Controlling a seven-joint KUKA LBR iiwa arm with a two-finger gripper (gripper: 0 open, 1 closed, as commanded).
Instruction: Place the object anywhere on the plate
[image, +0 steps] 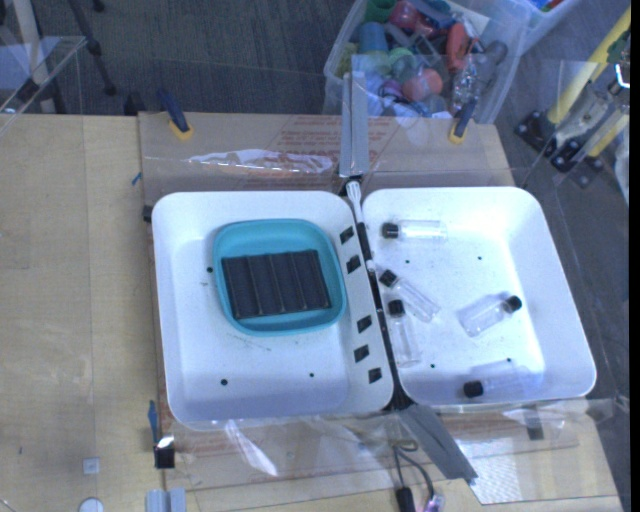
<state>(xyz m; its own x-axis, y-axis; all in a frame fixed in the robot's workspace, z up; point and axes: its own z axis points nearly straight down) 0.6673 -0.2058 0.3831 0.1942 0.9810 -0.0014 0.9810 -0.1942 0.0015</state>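
Note:
A teal square plate (228, 246) lies in the left white bin (185, 300), and a black ridged pad (275, 283) covers its middle. Several clear vials with black caps lie scattered in the right white bin (545, 290). One vial (415, 231) rests near the back, another (488, 314) sits right of centre, and a third (500, 383) lies at the front edge. More vials (408, 298) lie close to the divider between the bins.
The bins meet at a raised lip (360, 300) with black marks. Behind them stands a clear box of colourful toys (430, 50). Bare wooden bench (70, 300) stretches to the left, and cables (410, 480) lie at the front.

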